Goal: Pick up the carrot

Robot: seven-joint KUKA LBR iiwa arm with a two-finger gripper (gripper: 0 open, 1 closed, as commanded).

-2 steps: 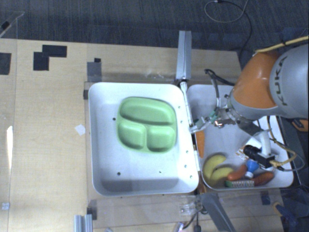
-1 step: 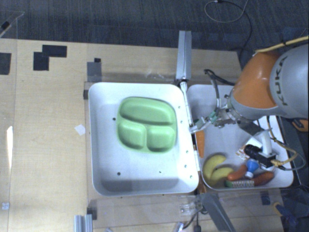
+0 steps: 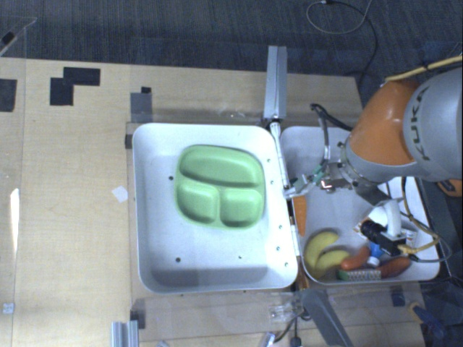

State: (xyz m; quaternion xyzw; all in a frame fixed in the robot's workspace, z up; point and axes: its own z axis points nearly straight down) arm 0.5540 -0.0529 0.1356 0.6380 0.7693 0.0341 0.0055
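– Yellow is met first at the near end of the right bin (image 3: 427, 194), where two bananas (image 3: 325, 250) are lain. Is the carrot (image 3: 299, 219) placed among them?

– No. It is seen just beyond the bananas, as a slim orange strip pressed against that bin's left wall, beside the divide from the left bin (image 3: 145, 215). It is taken for the carrot by colour and shape; the redder pieces (image 3: 394, 267) at the near rim are judged to be something else.

– How is its long axis laid?

– Along the wall, from near to far, roughly parallel with the divide. Which end is the thin one cannot be made out.

– And the gripper (image 3: 327, 181)?

– It is found a little farther back and slightly to the right of the carrot's far end, near it but apart from it. Whether it is open or closed cannot be told, and nothing is seen to be held.

– So what is the coming move judged to depend on?

– A short travel toward the near side and toward the wall is called for, with the closing line set across the carrot's length. Little room is left by the wall on one side, so a slip or a scrape could be expected there.
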